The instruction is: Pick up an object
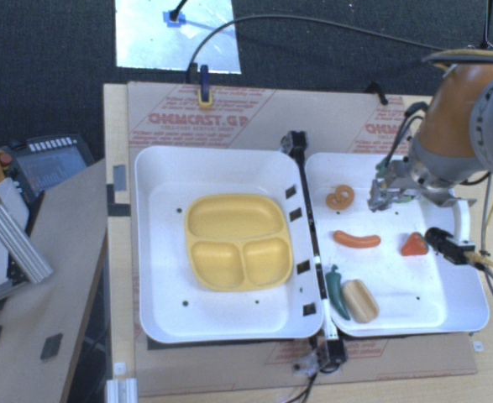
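The right bin holds several toy foods. An orange pretzel lies near its back left, and a red-orange sausage sits in the middle. A red wedge rests to the right, a green pepper and a tan bread roll at the front left. My gripper hangs low over the back of this bin, just right of the pretzel, with nothing seen between its fingers.
The left bin contains a yellow three-compartment tray. A black divider runs between the bins. A grey side table with a pendant stands at the left.
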`<state>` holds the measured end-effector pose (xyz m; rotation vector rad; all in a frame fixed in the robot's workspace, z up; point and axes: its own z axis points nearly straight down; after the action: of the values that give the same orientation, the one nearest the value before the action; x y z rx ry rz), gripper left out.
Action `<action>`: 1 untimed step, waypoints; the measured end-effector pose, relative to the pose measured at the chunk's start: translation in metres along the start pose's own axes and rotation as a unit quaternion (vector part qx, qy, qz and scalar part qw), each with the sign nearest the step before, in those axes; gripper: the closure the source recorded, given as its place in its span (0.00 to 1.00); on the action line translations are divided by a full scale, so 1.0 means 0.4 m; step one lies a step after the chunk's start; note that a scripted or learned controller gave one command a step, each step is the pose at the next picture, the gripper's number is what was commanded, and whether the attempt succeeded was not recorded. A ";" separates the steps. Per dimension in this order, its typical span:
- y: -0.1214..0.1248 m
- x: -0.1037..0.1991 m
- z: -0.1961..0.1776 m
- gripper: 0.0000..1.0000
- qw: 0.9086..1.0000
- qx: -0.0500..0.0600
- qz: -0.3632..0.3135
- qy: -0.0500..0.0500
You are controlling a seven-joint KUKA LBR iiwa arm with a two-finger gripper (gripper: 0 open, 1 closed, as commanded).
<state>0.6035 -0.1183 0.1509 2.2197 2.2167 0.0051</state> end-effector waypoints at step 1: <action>0.005 0.016 -0.157 1.00 1.000 -0.001 -0.003 0.000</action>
<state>0.6052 -0.1120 0.2136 2.2124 2.2219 0.0069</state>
